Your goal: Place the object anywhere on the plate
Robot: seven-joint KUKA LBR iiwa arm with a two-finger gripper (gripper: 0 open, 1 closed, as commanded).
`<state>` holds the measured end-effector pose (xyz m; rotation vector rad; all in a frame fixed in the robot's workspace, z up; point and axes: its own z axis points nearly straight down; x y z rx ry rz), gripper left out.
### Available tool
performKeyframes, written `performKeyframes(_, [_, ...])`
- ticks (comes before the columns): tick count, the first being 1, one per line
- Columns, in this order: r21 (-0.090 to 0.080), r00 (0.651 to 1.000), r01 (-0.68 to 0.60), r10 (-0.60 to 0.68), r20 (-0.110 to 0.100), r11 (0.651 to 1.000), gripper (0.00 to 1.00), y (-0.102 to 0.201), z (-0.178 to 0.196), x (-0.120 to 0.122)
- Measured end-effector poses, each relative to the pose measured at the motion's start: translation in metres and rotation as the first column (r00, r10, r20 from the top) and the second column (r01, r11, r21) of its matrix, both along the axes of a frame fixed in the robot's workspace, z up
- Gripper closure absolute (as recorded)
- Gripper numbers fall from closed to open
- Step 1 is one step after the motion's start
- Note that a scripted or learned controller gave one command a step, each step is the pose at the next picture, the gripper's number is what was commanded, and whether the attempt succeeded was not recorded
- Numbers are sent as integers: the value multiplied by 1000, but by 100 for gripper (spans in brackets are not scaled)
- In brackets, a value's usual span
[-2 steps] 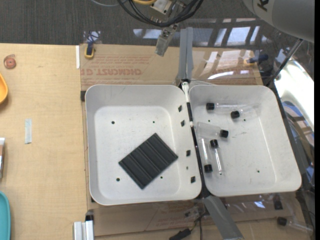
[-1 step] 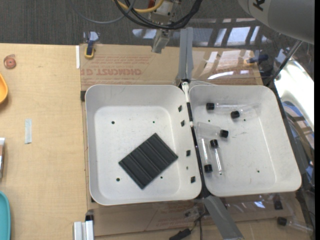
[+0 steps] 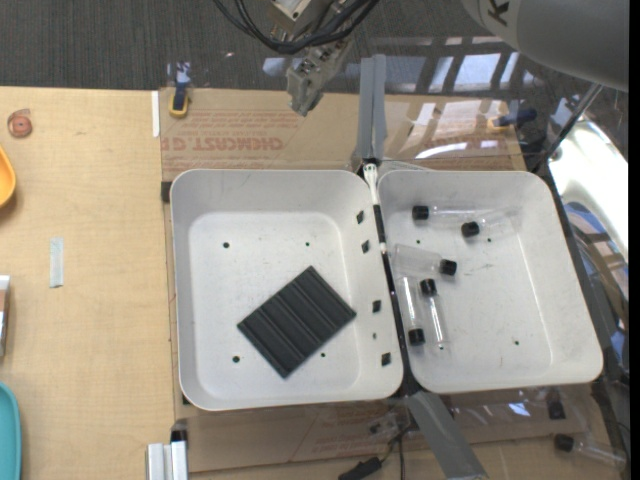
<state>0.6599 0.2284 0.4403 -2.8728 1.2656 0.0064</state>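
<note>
A dark grey ribbed plate [image 3: 297,321] lies flat and turned at an angle in the left bin [image 3: 200,268], toward its front. Several clear tubes with black caps lie in the right bin [image 3: 540,298]: one [image 3: 450,213] near the back, another [image 3: 420,260] by the left wall, and a pair [image 3: 433,313] side by side toward the front. My gripper [image 3: 304,80] hangs high behind the back edge of the left bin, over the cardboard, far from both the plate and the tubes. Nothing is seen in it.
Cardboard [image 3: 240,138] lies under and behind the bins. A metal divider post [image 3: 371,108] stands between the bins at the back. Cables [image 3: 270,18] trail from the wrist. A wooden bench [image 3: 80,268] with small items lies to the left.
</note>
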Motion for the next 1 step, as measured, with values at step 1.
performKeyframes(1, [1,959,-283,283,1,959,100,0,-3,0])
